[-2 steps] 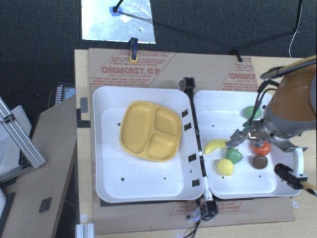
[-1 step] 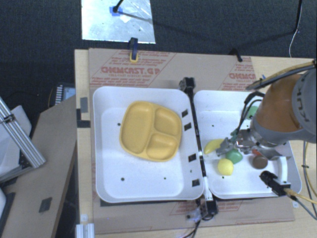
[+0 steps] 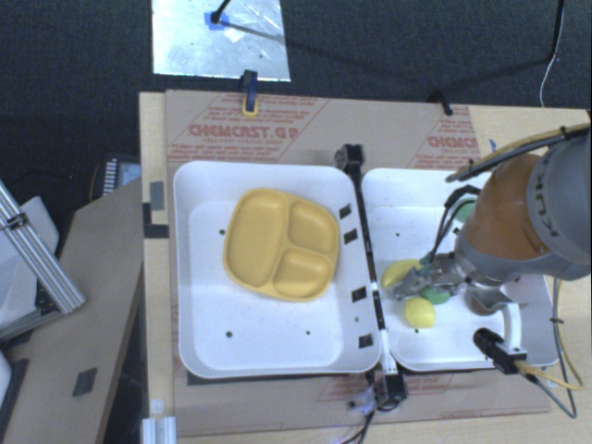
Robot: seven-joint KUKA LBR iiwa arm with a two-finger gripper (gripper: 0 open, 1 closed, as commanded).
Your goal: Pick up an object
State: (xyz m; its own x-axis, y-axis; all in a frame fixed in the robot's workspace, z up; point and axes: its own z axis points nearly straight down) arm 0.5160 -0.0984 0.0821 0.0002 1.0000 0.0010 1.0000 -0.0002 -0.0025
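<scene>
Overhead, the camera view takes in two shallow white bins of smooth moulded plastic, side by side on a sheet of brown printed cardboard [image 3: 277, 128] that covers the bench [image 3: 153, 276]. Each bin has rounded corners and a low rim. The claw [image 3: 412, 287] sits low in the right bin [image 3: 407, 192], close to its left wall. Touching it, just on its upper side, is a rounded yellow object [image 3: 400, 271] with a smooth, matte skin. A second yellow object [image 3: 419, 314], more ball-like, lies just below the claw. A small green object [image 3: 438, 295] shows just to the right of the claw, partly hidden under the wrist, so its shape cannot be made out. That makes two yellow pieces and one green piece gathered round the claw.

Well to the left of the claw, in the left bin [image 3: 199, 340], lies one yellow divided tray [image 3: 280, 243], glossy plastic with soft corners and three compartments. It sits slightly turned within the bin.

The arm [image 3: 546, 215] comes in from the right and bends downward, its orange band [image 3: 495, 211] bulging above the grey wrist, dark cables looping along its side. The wrist points left and down toward the bin floor. Whether the claw is spread or closed cannot be told, nor whether it has anything between its tips.

Far above and left of the claw, beyond the bench, a shiny square metal plate [image 3: 220, 26] rests on dark carpet.
</scene>
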